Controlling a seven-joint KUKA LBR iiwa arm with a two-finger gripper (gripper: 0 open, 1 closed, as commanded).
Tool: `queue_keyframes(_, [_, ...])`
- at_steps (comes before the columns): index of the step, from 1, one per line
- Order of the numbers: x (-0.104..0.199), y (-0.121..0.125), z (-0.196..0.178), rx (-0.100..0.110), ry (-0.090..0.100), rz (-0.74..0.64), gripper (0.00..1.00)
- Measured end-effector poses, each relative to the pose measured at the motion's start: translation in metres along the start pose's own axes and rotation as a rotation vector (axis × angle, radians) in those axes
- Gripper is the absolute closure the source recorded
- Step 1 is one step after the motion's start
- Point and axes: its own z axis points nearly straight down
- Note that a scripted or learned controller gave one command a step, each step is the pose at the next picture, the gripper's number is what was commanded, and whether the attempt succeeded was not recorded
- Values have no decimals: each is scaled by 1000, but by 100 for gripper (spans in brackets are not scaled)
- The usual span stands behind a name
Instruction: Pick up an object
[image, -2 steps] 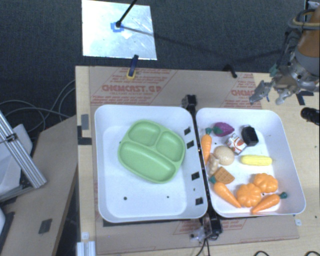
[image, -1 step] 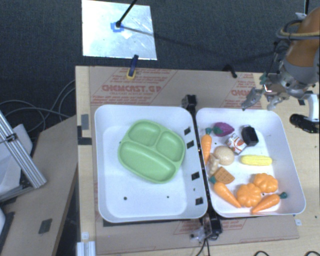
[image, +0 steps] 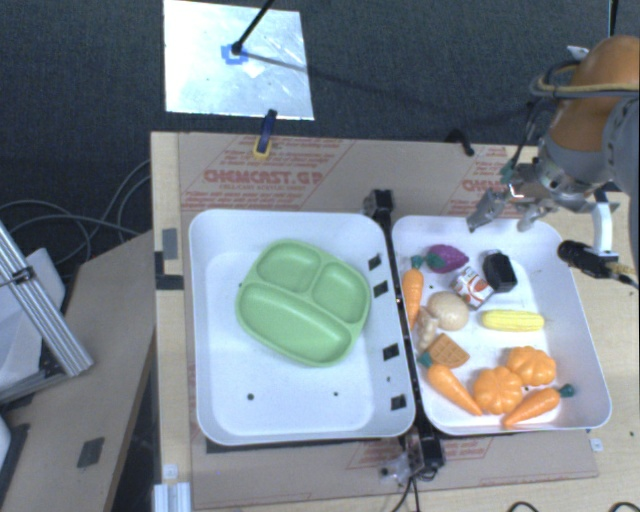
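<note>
**Readable print: one red brand mark on the board**

The brown board (image: 300, 170) under the two bins carries red printed lettering. At about 11 o'clock from the left bin (image: 215, 300), just beyond its far rim, the mark reads roughly "CHEMCAST GP", seen upside down from the camera. A second red print of the same kind sits at about 12 o'clock from the right bin (image: 585, 330), too faint and partly covered to read. The small red-and-white can (image: 474, 288) in the right bin has a label, illegible here.
</note>
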Motion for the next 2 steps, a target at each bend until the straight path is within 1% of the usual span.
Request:
queue_keyframes(1, [-8,5,56,0,0,2,0])
queue_keyframes(2, [-10,5,79,4,-1,5,0])
